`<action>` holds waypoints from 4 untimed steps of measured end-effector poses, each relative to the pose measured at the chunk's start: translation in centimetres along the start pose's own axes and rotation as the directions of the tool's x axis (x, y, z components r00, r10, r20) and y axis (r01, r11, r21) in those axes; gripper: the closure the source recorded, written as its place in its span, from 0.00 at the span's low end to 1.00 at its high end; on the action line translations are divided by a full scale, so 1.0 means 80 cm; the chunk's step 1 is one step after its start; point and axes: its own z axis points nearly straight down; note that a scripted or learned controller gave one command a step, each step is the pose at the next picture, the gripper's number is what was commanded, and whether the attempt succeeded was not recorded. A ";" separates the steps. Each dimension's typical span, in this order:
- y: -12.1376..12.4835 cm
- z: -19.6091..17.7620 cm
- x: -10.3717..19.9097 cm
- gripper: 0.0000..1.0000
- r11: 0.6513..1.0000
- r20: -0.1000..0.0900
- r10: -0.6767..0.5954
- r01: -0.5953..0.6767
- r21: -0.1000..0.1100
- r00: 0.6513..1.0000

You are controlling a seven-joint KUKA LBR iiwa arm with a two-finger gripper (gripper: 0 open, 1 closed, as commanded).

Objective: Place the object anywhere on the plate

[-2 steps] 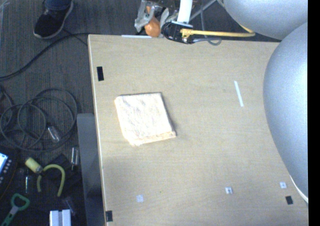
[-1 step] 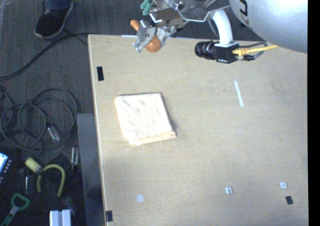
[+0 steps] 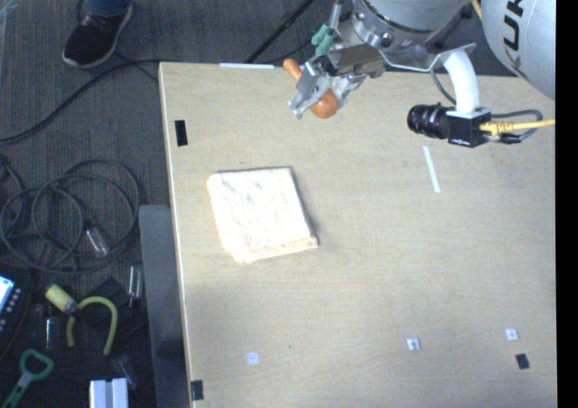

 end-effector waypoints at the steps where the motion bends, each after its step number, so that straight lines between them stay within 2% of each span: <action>1: -0.055 0.000 -0.112 1.00 0.988 0.001 0.153 -0.153 0.000 0.988; 2: 0.025 0.000 -0.009 1.00 0.996 -0.001 -0.094 0.094 -0.001 0.996; 3: -0.004 0.000 -0.080 1.00 0.961 0.001 0.275 -0.275 0.001 0.961; 4: 0.097 0.001 -0.046 1.00 0.944 0.001 0.330 -0.330 0.001 0.944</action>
